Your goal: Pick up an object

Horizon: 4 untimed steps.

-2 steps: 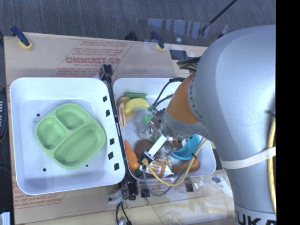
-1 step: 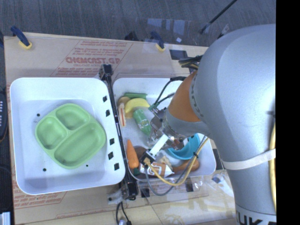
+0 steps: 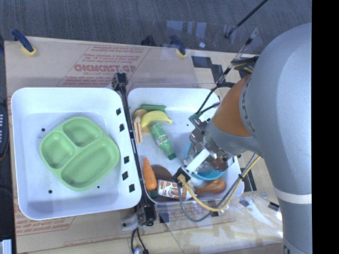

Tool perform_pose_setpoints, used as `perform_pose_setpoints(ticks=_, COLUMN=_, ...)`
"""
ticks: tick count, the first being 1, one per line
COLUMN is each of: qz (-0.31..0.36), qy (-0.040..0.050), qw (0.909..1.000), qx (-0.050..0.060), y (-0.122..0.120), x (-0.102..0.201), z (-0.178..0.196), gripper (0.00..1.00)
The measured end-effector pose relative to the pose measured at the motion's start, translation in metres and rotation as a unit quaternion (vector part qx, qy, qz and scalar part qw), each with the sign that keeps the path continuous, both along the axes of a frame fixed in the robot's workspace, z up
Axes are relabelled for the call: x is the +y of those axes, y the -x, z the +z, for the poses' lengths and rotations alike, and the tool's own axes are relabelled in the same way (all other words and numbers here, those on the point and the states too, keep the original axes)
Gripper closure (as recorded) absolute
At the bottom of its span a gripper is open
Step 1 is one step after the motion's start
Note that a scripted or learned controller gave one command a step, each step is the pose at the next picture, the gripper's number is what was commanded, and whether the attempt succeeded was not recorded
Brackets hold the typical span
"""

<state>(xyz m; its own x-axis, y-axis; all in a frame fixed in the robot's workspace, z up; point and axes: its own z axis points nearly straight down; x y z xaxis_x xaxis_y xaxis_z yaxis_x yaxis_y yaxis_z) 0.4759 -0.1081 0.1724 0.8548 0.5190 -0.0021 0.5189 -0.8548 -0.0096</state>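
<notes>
The right bin holds a yellow banana, a green bottle lying flat, an orange carrot, a dark brown lump and a small printed carton. A blue bowl and an orange-brown piece lie at the bin's front right, partly under the wrist. My gripper hangs low over the bin's right half, just right of the bottle and above the bowl. The arm's body hides its fingers.
In the left bin lies a green divided plate. A hot-dog-like toy rests against the right bin's left wall, and a dark green piece lies behind the banana. The arm's grey bulk covers the right bin's right side.
</notes>
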Motion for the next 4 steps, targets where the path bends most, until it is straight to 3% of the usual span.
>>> perform_pose_setpoints(ticks=1, qz=0.001, qy=-0.0003, qw=1.0, qx=0.001, y=0.001, x=0.0, z=-0.001, gripper=0.0)
perform_pose_setpoints(ticks=2, qz=-0.024, qy=0.0, qw=0.9997, qx=-0.004, y=-0.036, x=0.015, z=-0.078, gripper=0.0)
perform_pose_setpoints(ticks=3, qz=-0.164, qy=0.0012, qw=0.9865, qx=0.004, y=-0.079, x=0.013, z=-0.082, gripper=0.0)
perform_pose_setpoints(ticks=4, qz=-0.163, qy=0.0009, qw=0.9867, qx=0.002, y=-0.034, x=0.018, z=-0.081, gripper=0.0)
